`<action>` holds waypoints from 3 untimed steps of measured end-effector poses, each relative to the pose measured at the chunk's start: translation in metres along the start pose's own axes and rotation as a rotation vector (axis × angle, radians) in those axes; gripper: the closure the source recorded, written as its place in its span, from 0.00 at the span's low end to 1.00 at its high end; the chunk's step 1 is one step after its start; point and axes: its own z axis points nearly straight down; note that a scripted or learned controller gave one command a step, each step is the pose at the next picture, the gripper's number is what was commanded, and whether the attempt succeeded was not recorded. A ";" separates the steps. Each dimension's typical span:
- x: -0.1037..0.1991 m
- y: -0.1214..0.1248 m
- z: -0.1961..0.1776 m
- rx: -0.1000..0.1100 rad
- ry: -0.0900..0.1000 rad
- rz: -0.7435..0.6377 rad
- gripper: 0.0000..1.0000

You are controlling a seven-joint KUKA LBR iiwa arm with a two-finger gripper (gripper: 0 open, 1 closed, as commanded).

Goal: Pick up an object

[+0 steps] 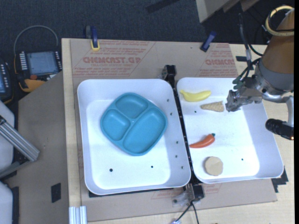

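The right bin (261, 167) holds a yellow banana (195, 95) at its far left, a tan cone-shaped piece (212, 107) just below the banana, a red-orange pepper (202, 142) in the middle and a round tan biscuit (214, 166) near the front. My gripper (232, 104) hangs low at the back of this bin, its tips right beside the cone's right end. Nothing shows between its fingers.
The left bin (93, 171) holds a blue divided plate (134, 123). A black clamp (169, 72) sits between the bins at the back. Cardboard (140, 55) lies under both bins. A pendant with a screen (41, 62) lies off the bench at far left.
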 end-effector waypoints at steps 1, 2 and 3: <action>0.059 0.001 0.009 0.000 0.000 0.002 1.00; 0.105 -0.011 0.008 0.001 -0.001 0.001 1.00; 0.158 -0.006 0.007 -0.002 -0.001 -0.001 1.00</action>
